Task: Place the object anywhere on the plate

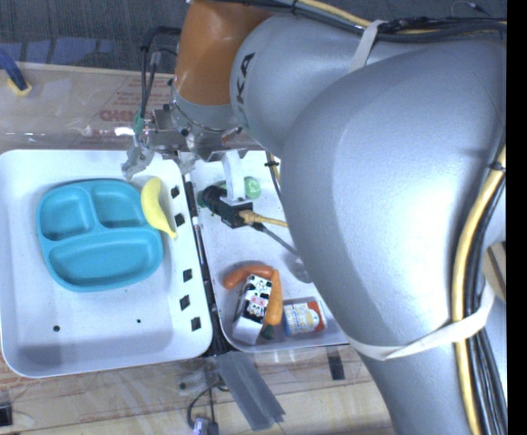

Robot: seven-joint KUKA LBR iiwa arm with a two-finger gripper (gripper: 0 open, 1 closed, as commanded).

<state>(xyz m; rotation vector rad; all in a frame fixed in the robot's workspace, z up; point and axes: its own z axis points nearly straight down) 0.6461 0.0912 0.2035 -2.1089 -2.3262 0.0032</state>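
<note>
A blue divided plate (100, 238) lies in the left white bin (27, 333). A yellow banana (159, 207) rests tilted on the plate's right rim, its upper tip pointing at the gripper. My gripper (160, 163) hangs just above that upper tip, near the bin's far right corner. It is open, with one finger on each side and nothing between them. The big grey arm covers most of the right side of the view.
The right bin (231, 338) holds an orange carrot-like piece (245, 275), a black-and-white patterned box (257, 299) and a small orange-and-blue pack (301, 317) near its front. A white-and-green item (248, 187) sits farther back. The divider wall (195, 270) runs between the bins.
</note>
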